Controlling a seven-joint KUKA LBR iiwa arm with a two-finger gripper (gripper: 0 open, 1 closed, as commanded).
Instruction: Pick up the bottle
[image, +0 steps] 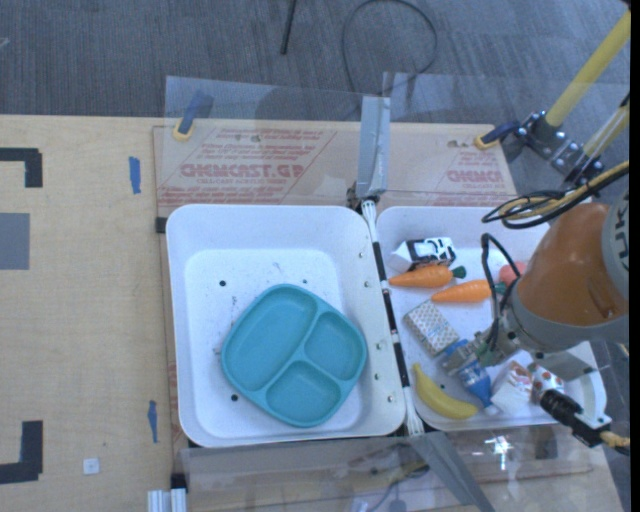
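The bottle (517, 388) looks like the small white item with red markings and a bluish end that lies near the front of the right bin (470, 213). My gripper (472, 360) is low in that bin, just left of the bottle, between a patterned box and a banana. The orange-banded wrist (570, 280) hangs over the bin's right side and hides what is under it. Whether anything sits in the gripper is too cluttered to tell.
Two carrots (425, 277) (462, 292), a patterned box (432, 327), a banana (445, 400) and a black-and-white item (430, 249) crowd the right bin. A teal divided plate (295, 352) lies in the left bin (185, 240). Cables (530, 205) trail at the right.
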